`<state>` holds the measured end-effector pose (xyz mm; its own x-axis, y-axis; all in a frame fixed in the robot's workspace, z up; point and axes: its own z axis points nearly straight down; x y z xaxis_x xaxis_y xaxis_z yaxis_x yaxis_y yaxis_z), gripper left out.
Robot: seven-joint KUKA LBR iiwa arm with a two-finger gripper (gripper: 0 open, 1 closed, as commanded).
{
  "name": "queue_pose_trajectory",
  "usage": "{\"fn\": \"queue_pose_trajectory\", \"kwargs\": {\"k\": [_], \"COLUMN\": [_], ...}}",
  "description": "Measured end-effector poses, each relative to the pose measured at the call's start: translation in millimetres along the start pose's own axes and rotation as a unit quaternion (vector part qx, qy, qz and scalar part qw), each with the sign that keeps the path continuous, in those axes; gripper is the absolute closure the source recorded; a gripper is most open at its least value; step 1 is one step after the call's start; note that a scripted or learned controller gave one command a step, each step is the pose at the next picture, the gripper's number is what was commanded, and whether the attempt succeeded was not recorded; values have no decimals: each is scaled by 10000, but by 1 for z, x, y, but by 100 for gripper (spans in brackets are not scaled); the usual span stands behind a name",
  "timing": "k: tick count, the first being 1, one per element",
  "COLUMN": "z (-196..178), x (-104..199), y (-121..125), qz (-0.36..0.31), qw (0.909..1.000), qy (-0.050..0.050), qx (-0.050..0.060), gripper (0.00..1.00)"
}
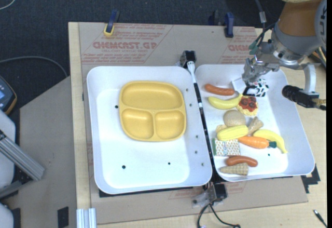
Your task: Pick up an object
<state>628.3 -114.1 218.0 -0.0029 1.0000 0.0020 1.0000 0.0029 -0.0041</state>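
Hovering over the far end of the right bin (298,118): end effector (254,80), finger state impossible to tell. Lying just toward the left bin (98,118) from it: hot dog (220,89), long axis running across.

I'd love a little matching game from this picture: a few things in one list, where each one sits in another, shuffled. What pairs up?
Things:
1. yellow divided plate
2. carrot
3. end effector
4. blue clamp

Places:
A. over the far end of the right bin
B. on the board's far edge
C. in the left bin
D. among the toy food, right bin

Pairs: 1-C, 2-D, 3-A, 4-B
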Motion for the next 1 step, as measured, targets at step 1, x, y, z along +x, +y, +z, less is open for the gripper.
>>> {"fn": "queue_pose_trajectory", "kwargs": {"k": [1], "z": [6], "x": [37], "y": [-40], "qz": [-2], "qw": [10000], "qy": [4], "qx": [7], "gripper": [100]}}
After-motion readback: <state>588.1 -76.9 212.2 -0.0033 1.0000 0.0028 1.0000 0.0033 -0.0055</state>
